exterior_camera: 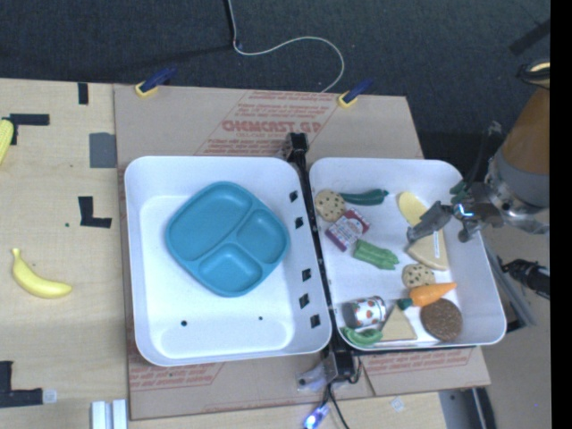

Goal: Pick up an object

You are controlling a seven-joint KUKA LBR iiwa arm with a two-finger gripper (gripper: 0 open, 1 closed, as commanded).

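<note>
Cardboard sheet (268,119) covers bench top, red print on it, held by blue-and-yellow clamps (156,80) at its far edge. Dark carpet (107,16) beyond it; white cable (295,47) loops there. Wooden bench surface (54,177) left, with black tape marks (89,211).

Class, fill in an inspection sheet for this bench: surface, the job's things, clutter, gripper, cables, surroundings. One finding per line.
Surface: cardboard-covered bench bearing two white bins side by side.
Job's things: right bin holds toy food: cookie, green pepper, carrot, burger patty, cheese wedge. Left bin holds a blue divided plate.
Clutter: yellow banana on the bench left of the bins.
Gripper: gripper over the right bin's right side, fingers apart, nothing between them.
Cables: white cable looping behind the bench.
Surroundings: dark floor.
</note>
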